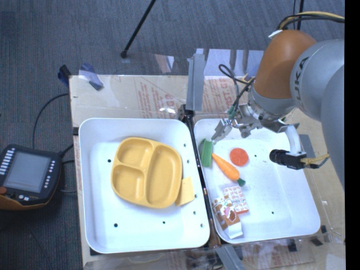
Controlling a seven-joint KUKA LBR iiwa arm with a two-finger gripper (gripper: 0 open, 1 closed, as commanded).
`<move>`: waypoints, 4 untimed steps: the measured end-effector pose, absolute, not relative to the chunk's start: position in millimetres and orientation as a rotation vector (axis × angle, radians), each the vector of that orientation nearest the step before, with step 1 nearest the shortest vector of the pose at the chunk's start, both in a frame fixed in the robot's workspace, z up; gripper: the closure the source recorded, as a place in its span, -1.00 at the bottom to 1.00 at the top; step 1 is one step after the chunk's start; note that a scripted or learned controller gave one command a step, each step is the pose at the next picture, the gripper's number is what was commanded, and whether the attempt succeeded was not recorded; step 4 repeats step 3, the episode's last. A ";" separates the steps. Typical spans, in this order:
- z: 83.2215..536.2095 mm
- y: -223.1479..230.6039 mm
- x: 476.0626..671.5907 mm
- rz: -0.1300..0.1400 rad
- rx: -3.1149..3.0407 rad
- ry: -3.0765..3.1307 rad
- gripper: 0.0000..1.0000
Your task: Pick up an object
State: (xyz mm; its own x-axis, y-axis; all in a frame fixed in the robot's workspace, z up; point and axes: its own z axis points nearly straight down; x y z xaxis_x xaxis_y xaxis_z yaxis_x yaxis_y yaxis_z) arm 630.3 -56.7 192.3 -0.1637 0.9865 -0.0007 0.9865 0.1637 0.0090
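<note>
Camera view | jaws (232, 125) open, empty | above carrot (226, 167), right bin (281, 207)

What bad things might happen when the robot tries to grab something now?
The gripper hangs over the right bin's upper left corner, near the wall, so a finger might bump the rim on the way down.

The carrot, green piece and orange disc lie close together, so it may nudge a neighbour or catch two things.

The carton leans on the bin's wall, so it could be hard to grip.
</note>
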 end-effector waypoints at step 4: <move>192.3 -18.9 623.4 0.012 1.872 2.515 1.00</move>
